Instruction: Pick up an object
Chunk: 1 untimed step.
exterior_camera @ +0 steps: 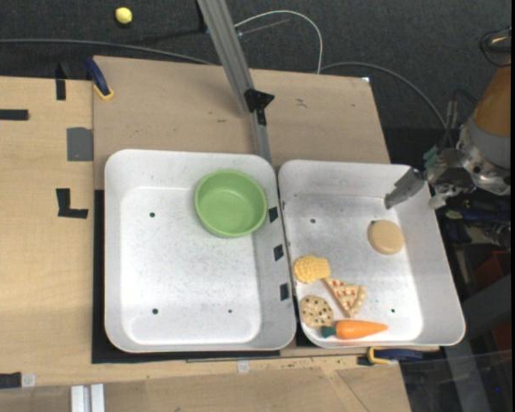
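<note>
1. Two white bins sit side by side on the bench: the left bin (129, 256) holds a green bowl (231, 202) near its far right corner.
2. The right bin (343, 187) holds a tan round piece (385, 237), and along its near edge a yellow corn piece (312, 269), a pizza slice (347, 296), a cookie (315, 310) and a carrot (359, 330).
3. The gripper (405, 187) hangs over the right bin's far right side, just above the tan piece; its fingers are too blurred to read.
</note>
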### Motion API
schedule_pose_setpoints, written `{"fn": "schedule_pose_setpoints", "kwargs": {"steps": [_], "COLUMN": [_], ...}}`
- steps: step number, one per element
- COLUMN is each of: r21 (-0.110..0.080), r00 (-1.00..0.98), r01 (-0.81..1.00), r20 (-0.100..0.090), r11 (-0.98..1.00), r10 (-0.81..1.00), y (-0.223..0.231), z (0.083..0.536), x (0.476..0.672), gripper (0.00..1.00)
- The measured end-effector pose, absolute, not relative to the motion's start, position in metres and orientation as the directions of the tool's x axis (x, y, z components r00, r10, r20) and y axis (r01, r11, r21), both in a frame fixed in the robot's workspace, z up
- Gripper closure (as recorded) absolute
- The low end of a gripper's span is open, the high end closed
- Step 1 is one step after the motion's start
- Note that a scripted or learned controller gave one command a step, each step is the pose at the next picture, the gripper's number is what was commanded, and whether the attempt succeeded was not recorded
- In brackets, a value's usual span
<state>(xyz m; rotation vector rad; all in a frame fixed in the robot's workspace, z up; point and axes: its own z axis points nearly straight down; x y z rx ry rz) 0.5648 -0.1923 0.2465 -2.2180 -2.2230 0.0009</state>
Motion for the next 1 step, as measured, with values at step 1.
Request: {"fn": "schedule_pose_setpoints", "kwargs": {"steps": [1], "r21": [-0.001], "r00": [-0.002], "r01": [1.000], "r20": [0.000], "r11": [0.002], "r10": [1.000], "y": [-0.1923], "z": [0.2465], "x": [0.5648], "gripper": [0.00]}}
